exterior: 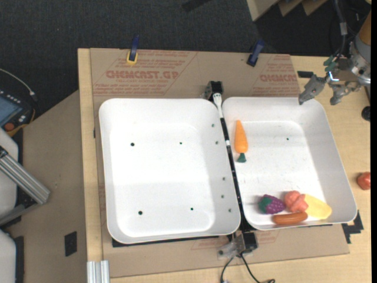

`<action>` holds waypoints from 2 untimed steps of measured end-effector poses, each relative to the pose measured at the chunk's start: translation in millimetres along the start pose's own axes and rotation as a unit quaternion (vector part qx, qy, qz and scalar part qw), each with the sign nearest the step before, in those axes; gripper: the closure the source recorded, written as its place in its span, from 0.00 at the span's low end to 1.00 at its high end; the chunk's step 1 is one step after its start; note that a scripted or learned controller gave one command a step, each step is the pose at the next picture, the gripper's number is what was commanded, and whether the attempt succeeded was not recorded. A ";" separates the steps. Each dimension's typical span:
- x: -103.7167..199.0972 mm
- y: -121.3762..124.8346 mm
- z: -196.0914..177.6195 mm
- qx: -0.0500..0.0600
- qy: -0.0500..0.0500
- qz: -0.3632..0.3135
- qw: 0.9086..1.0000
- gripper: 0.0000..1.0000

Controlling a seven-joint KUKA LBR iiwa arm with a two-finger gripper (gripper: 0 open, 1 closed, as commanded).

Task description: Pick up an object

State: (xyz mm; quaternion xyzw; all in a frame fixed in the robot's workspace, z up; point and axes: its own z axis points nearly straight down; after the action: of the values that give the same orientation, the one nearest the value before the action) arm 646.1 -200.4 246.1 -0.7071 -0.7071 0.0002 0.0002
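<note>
Carrot (240,135), the likeliest object to pick since it lies apart from the others, rests lengthwise in the right bin (306,108), close to that bin's left wall and with its green tip toward the bin's near side. A grape bunch (271,204), a pink piece (296,200), a yellow piece (318,207) and a sausage (288,218) crowd that bin's near right corner, touching one another, which would hinder a clean grasp. Gripper (323,93) hangs over the bin's far right corner, fingers spread apart and holding nothing, well apart from every item. The left bin (112,158) adjoins the right bin's left wall
</note>
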 end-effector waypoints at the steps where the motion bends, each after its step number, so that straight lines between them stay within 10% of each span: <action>1: 106.0 4.6 -140.6 -0.005 -0.001 -0.003 1.000 0.00; 2: 166.1 -3.5 -268.4 -0.009 0.000 -0.004 1.000 0.00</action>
State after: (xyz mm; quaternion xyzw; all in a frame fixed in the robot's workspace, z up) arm 642.8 -34.4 514.5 -0.7043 -0.7098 -0.0062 -0.0064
